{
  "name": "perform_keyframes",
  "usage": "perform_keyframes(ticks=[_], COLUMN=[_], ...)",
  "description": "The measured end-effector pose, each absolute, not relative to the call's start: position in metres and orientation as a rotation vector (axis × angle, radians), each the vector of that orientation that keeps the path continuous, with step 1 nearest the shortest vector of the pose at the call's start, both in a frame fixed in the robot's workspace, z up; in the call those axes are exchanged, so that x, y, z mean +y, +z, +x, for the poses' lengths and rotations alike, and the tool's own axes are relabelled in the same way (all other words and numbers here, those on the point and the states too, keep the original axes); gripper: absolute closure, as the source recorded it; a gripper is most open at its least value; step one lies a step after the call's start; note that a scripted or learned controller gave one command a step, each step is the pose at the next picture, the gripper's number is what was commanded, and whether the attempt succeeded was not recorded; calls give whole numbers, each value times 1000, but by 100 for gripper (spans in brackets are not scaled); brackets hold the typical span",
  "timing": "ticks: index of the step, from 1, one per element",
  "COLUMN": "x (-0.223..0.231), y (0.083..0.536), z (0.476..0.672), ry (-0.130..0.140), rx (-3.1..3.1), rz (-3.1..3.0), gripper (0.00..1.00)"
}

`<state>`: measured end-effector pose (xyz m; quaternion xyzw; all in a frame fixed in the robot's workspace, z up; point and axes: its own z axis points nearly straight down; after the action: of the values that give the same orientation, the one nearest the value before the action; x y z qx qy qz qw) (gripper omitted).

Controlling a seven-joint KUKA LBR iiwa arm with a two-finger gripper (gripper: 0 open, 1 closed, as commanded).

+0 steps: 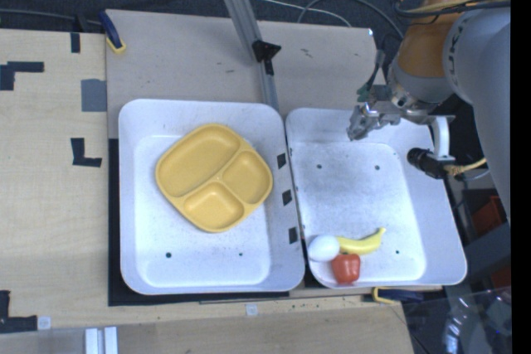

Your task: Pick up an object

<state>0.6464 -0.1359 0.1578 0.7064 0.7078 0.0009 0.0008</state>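
while gripper (360,128) hovers, grip state unclear | banana (362,242): yellow, curved | egg (323,247): white | pepper (346,268): red

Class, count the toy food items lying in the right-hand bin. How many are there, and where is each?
3, all clustered at the near left corner of the right bin: a white egg by the left wall, a yellow banana just right of it, and a red pepper below them. Nothing seems hidden.

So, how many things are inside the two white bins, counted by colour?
Yellow: 2, the divided plate in the left bin and the banana in the right bin.
White: 1, the egg-shaped thing.
Red: 1, the pepper-like thing.
Total: 4
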Motion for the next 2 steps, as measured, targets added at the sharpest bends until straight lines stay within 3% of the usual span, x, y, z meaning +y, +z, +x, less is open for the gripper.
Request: perform_keyframes(ticks=[2], x=[-144], y=[274], z=[661], ry=[5], rx=[2221], rz=[2215], gripper=[100])
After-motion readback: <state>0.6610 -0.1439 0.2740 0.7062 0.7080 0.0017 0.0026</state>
